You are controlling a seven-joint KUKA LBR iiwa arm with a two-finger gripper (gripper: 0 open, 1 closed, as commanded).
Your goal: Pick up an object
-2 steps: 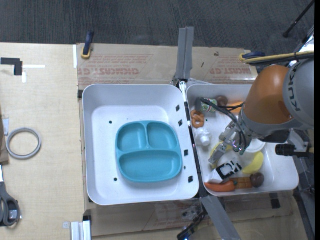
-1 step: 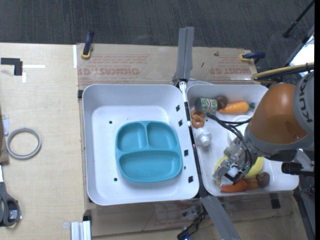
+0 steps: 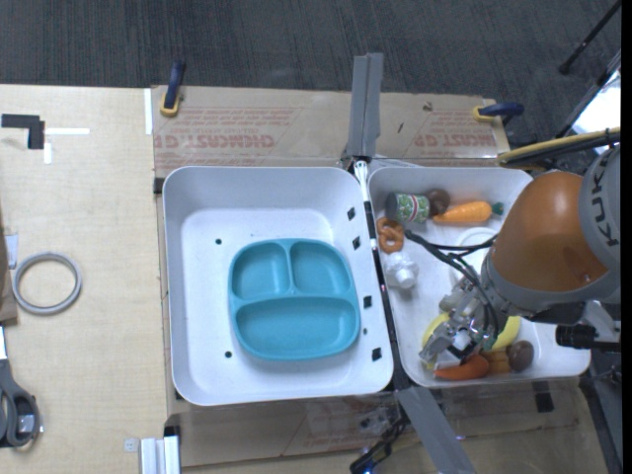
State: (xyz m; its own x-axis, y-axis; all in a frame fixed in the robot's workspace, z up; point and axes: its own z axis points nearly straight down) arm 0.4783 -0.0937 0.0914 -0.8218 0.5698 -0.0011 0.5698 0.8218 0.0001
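Observation:
The right bin (image 3: pixel 434 178) holds toy food. At its far end lie a green bottle (image 3: pixel 410 206), a brown piece (image 3: pixel 437 200) and an orange carrot (image 3: pixel 463 212). A pretzel (image 3: pixel 391 235) and a pale crumpled piece (image 3: pixel 401 276) lie along its left side. My gripper (image 3: pixel 456 336) reaches down into the near end of this bin, over a yellow banana (image 3: pixel 436 330), a red-orange pepper (image 3: pixel 462 368) and a brown round piece (image 3: pixel 519 355). The orange-banded wrist (image 3: pixel 546 235) covers much of the bin's right half.
The left bin (image 3: pixel 197 265) holds a teal divided plate (image 3: pixel 292 298). A roll of tape (image 3: pixel 44 282) and scissors (image 3: pixel 18 415) lie on the wooden bench at the left. Clamps (image 3: pixel 174 87) hold cardboard behind the bins. A grey bar (image 3: pixel 364 107) stands between them.

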